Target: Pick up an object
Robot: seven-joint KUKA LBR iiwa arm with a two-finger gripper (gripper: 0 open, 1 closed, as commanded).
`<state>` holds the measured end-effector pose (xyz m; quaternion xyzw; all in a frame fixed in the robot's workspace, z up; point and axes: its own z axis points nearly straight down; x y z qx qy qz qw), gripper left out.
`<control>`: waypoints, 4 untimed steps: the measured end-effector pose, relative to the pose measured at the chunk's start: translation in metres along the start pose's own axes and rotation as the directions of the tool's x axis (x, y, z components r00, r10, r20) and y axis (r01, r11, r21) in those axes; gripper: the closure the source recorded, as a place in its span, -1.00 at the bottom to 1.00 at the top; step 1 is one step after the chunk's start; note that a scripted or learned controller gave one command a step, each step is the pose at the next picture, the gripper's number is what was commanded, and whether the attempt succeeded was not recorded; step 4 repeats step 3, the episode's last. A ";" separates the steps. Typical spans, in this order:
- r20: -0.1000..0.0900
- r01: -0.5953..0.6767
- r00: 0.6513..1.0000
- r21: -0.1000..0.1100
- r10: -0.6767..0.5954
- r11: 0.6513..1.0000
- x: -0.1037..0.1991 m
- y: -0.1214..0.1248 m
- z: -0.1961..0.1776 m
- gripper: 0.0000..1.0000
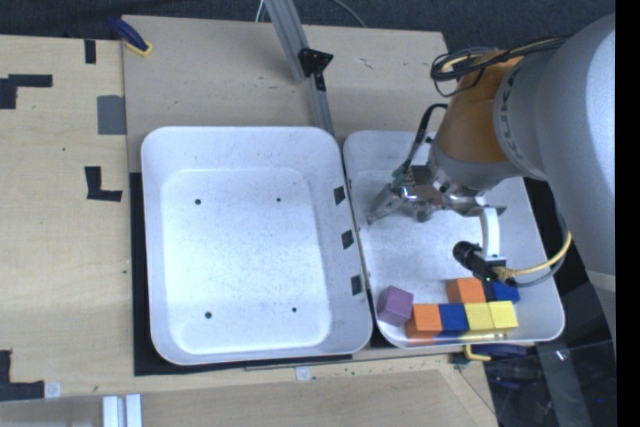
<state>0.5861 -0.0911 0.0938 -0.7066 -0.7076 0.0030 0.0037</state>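
The metal two-finger tool hangs over the right shallow white plastic bin, fingers seemingly spread, far from the small coloured blocks.

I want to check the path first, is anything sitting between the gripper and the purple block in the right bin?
Nothing visible does. The gripper hangs over bare floor of the right bin, and the purple block lies nearer the camera, at the left end of the block cluster.

Small blocks cluster at the near edge of the right bin: a purple cube slightly apart on the left, then orange, blue and yellow blocks in a touching row, another orange block just behind.
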 end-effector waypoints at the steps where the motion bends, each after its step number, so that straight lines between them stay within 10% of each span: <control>1: -0.001 0.006 1.000 -0.014 -0.006 1.000 0.115 -0.034 -0.102 -1.00; 2: 0.000 0.005 1.000 -0.008 -0.005 1.000 0.159 -0.025 -0.097 -1.00; 4: 0.003 -0.001 1.000 -0.006 0.001 1.000 0.149 -0.034 -0.097 -1.00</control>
